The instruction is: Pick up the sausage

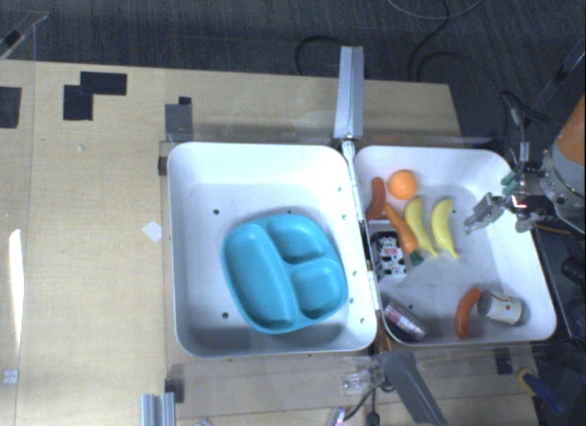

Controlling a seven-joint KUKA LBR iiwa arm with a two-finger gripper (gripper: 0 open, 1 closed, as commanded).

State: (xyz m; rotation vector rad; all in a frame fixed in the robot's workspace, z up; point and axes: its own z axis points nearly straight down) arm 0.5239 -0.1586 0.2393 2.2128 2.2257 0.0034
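Sausage (467, 312) touching can (502, 308); bananas (430, 226) near; tool (499, 204) grip state unclear

A light-blue plastic divided plate (286, 273) lies in the left shallow white bin (192, 232). In the right white bin (476, 163), two yellow bananas (430, 225) lie side by side below a round orange fruit (402, 183).

You're looking down on a pale wooden bench (92, 232). Two white bins sit directly on it, side by side and touching along a shared edge: the left bin (197, 232) and the right bin (513, 268). Black tape patches (92, 92) lie flat on the bench at its far left corner. A metal bracket (351, 94) stands behind the bins' seam.
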